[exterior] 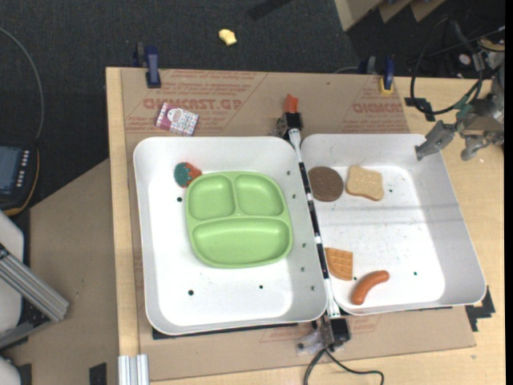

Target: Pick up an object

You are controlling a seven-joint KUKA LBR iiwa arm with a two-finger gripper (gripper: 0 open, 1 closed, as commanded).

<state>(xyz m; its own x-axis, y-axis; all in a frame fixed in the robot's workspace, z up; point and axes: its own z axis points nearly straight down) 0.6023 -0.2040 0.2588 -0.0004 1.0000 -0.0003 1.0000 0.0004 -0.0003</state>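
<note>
1. Above the far right corner of the right bin (449, 239): the gripper (447, 143), fingers spread apart, nothing between them.
2. In that bin, four candidates for picking, all lying flat and apart from one another:
   - one sausage (369, 285) near the front edge
   - one waffle piece (340, 263) just beside it
   - one bread slice (366, 184) towards the back
   - one brown round patty (325, 183) next to the bread slice
3. In the left bin (160, 295): one green plate (238, 219) with three compartments, and one small red-and-green round piece (187, 173) at its back left corner.
4. Probably all toy food, so light, stiff enough and not fragile, though possibly smooth and prone to slipping.
5. Likely easiest: the sausage, rounded and raised, best pinched across its narrow middle.
6. Harder: bread slice, patty and waffle piece, thin and flat on the floor, best taken across opposite edges with fingertips right down at the bin.
7. Least promising: the green plate, seemingly too wide except at its rim.
</note>
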